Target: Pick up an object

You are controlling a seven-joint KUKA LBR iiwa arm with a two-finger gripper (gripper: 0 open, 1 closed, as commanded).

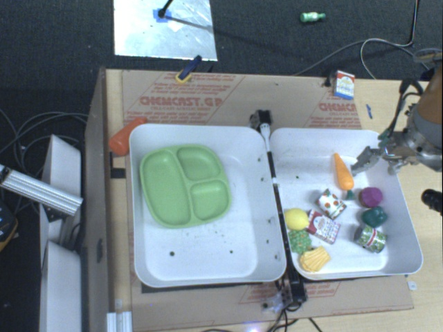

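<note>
The jaws stand parted with nothing between them — the gripper (369,156) hangs released over the right bin (405,265), its two pale fingers splayed toward nine o'clock. The nearest candidate is the orange carrot (342,172), just beside the fingertips at about eight o'clock from them, lying lengthwise from twelve to six in the bin's upper middle.

The other toys crowd the bin's lower half. From the carrot, a purple piece (372,196) sits at four o'clock, with a dark green piece (374,216) and a small can (370,238) below it. A spotted cube (331,203) lies at six o'clock, beside a red-and-white carton (324,227); a yellow lemon (296,218), a green leafy piece (299,241) and a yellow corn piece (315,259) fill the seven o'clock corner. The left bin (201,272) holds a green divided plate (185,185).

What could go wrong: the carrot is slim, tapered and likely to roll, so a closing finger that lands off its centre line would probably squirt it sideways rather than pinch it. If the fingers close along its length rather than across it, they may shut on air. A descent slightly toward four o'clock risks nudging the purple piece, and the bin's upper wall lies close behind the wrist.

The arm enters from three o'clock, its grey wrist body (423,138) at the frame's edge with a dark cable (387,126) looping above it, the gripper slanting down and inward over the bin's upper right part.
</note>
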